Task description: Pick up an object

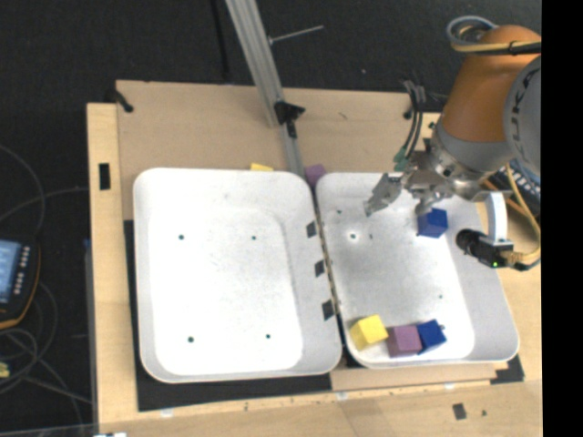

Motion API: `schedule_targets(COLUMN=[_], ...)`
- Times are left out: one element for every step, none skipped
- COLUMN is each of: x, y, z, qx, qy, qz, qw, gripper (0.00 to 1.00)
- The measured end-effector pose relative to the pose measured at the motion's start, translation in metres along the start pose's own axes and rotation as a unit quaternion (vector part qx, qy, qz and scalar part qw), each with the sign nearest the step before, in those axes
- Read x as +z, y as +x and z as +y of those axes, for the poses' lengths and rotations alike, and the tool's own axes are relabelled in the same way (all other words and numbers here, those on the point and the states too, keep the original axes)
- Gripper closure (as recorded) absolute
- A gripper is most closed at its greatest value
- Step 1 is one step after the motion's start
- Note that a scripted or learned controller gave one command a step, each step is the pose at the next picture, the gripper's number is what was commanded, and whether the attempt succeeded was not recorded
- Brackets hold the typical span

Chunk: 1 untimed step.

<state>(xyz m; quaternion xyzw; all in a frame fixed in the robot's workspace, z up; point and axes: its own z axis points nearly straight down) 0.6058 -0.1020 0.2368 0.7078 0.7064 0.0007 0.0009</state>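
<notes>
We see the grey arm with its orange band [483,80] reaching in from the right over the far end of the right bin [401,271]. Its claw [401,192] hangs above the bin's upper part, and its fingers look spread, one prong [381,196] slanting down toward the left; nothing sits between them. We admit the view is soft here, so the exact gap is hard to judge.

A blue cube [433,222] lies in the right bin just beside the claw, on its right, below the wrist. It appears to be apart from the fingers rather than pinched.

At the near edge of the same bin we find three blocks in a row: a yellow cube [368,331] on the left, a purple cube [404,340] in the middle touching or nearly touching it, and a second blue block [431,334] on the right, pressed close to the purple one.

The left bin [223,271] sits alongside, its rim meeting the right bin's rim. Past the far rims, on the desk [200,126], a small yellow piece [261,167] peeks out behind the left bin and a small purple piece [315,173] rests near the seam between the two bins. A slanted metal rail [260,53] rises from that spot.
</notes>
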Motion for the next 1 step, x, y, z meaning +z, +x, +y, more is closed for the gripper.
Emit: schedule_targets(x=[0.0304], y=[-0.0683], z=[-0.0498], qx=[0.003], qy=[0.003], qz=[-0.002], qw=[1.0000], gripper=[0.00])
